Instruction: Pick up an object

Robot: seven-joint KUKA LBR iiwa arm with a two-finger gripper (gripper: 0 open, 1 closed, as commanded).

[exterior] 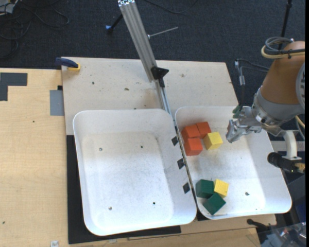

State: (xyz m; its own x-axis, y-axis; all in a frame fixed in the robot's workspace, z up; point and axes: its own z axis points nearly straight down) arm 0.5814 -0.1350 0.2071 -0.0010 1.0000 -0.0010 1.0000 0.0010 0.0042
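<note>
A pale bench [118, 81] carries two white bins; the right bin [262, 189] holds every block. The gripper [236, 131] hovers at centre-right, just beside the yellow block [213, 140] (likely its target, being nearest); finger spacing cannot be told, nothing visibly held.

orange blocks [194, 137], yellow blocks [213, 140], green blocks [209, 194], white bins [92, 133], orange-banded grey arm [282, 86]

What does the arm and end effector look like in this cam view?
Arm: bulky rounded link in orange-tan above a grey wrist section. A loop of pale cable sits on top of the link. End effector: small, grey metal, angular, with a greenish spot near its mount. No readable markings.
</note>
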